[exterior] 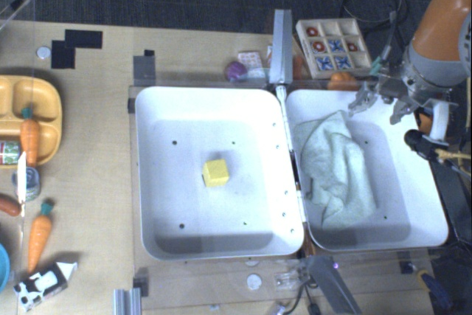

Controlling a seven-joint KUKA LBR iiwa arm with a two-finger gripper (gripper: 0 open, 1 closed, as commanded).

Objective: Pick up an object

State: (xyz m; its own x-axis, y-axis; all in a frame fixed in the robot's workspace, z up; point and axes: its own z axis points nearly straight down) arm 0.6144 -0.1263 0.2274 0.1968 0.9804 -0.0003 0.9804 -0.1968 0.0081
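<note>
I see the gripper (377,101) over the far right corner of the right bin (424,232), arm coming in from the right. Its fingers stand spread apart with nothing between them.

Two candidates. A yellow block (216,172) lies alone near the middle of the left bin (158,232), well apart from every wall. A crumpled pale cloth (338,166) fills the left half of the right bin, bunched against the divider between the bins.

Risks as I judge them: the cloth is nearer the gripper, but a descent onto it may pinch a single fold that slides out on the lift, or close on air where the fabric sags. Going for the block means crossing the divider; too low a transit could clip it. The block is small, so a slightly off-centre closure could nudge it aside.

Clutter on the worktop (96,195) left of the bins plays no part.
</note>
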